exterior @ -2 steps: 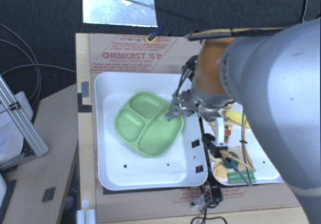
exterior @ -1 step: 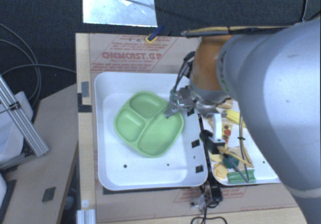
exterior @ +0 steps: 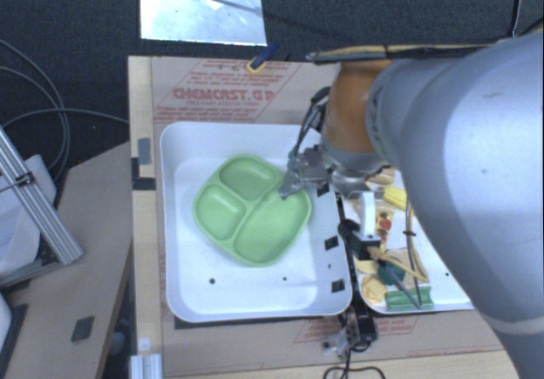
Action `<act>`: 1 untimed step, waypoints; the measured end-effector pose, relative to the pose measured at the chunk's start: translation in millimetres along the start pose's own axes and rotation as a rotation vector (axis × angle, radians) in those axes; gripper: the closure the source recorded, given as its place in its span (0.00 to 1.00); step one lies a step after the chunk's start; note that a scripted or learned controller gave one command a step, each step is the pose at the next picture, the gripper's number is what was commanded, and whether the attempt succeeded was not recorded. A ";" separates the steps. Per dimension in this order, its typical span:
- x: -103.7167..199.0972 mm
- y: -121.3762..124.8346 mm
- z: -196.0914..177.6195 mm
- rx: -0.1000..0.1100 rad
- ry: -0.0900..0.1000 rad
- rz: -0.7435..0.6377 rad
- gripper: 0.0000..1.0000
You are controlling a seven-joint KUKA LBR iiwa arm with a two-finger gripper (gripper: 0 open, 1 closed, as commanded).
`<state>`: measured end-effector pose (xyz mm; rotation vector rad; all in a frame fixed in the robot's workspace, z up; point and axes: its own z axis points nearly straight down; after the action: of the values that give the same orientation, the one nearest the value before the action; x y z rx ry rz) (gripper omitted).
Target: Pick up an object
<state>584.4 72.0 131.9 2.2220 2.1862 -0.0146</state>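
Camera view, nearest edge first: tan surface (exterior: 93,233) carrying two shallow white bins side by side. In the right bin (exterior: 442,284), a huddle of small things against its left wall, among them a dark green piece (exterior: 410,294) at the near end and a yellow piece (exterior: 394,196) farther back; too small and tangled to name further.

In the left bin (exterior: 183,284), bare white floor along the near wall. Past that, mid-bin and lying flat, open side up: the green divided plate (exterior: 255,216). Nearly as wide as long, with what long axis can be read slanting from far left to near right. Largest compartment toward the near-right corner, two smaller ones toward the far and left sides.

At the plate's far-right rim, the hand (exterior: 296,182), down at or just above the rim beside the wall between the bins. Spread or pressed together: cannot tell. Contact with the plate likewise unclear.

Behind it, the orange band (exterior: 353,122) and the bulky grey arm (exterior: 459,139), reaching in from the right over the right bin.

Farther back, under the bins, cardboard (exterior: 223,94) with red print. Farthest, a pale shiny sheet (exterior: 204,3) on dark floor.
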 end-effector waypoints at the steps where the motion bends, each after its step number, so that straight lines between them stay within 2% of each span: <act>1: 0.2 0.0 0.3 0.000 0.000 -0.001 0.00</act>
<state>584.5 72.2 131.5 2.2210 2.1866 -0.0148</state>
